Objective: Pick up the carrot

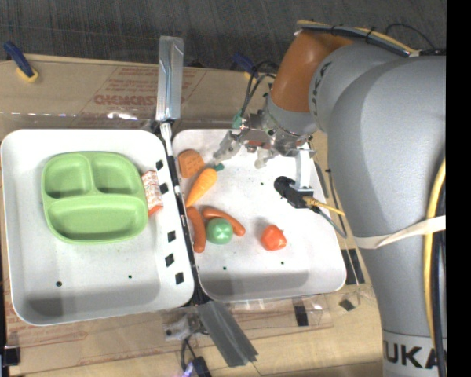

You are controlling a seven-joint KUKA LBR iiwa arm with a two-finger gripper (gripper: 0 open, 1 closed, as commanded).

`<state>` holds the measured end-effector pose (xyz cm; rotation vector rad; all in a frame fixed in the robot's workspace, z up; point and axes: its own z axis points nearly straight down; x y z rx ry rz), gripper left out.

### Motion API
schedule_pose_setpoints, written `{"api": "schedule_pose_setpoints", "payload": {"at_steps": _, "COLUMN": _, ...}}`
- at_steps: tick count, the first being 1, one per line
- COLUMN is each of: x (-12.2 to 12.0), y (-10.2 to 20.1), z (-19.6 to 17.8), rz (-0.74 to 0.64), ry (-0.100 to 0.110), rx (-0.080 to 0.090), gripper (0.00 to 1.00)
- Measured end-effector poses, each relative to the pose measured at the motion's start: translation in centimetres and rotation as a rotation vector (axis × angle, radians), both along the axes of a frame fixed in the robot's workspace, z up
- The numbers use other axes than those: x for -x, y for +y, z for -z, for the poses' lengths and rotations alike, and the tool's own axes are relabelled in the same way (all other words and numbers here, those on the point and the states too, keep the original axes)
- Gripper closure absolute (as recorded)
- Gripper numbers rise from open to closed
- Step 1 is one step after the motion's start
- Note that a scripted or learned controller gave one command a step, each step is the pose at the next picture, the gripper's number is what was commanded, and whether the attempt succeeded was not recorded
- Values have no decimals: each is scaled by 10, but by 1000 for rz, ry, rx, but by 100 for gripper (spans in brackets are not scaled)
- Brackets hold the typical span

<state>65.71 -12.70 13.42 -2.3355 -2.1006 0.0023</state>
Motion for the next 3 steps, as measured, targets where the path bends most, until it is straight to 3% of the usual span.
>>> {"api": "schedule_pose_setpoints", "payload": {"at_steps": 1, "x": 44, "y": 36, "z": 42, "rz": -120, "ry": 0, "rx": -1, "gripper": 0}}
{"api": "schedule_pose_setpoints", "payload": {"at_steps": 2, "x": 44, "y": 35, "z": 33, "rz": -124, "ry": 2, "rx": -1, "gripper": 100}}
{"api": "schedule_pose_setpoints", "payload": {"at_steps": 3, "x": 24, "y": 117, "z": -77, "rz": -513, "ry": -2, "rx": 0, "gripper": 100}}
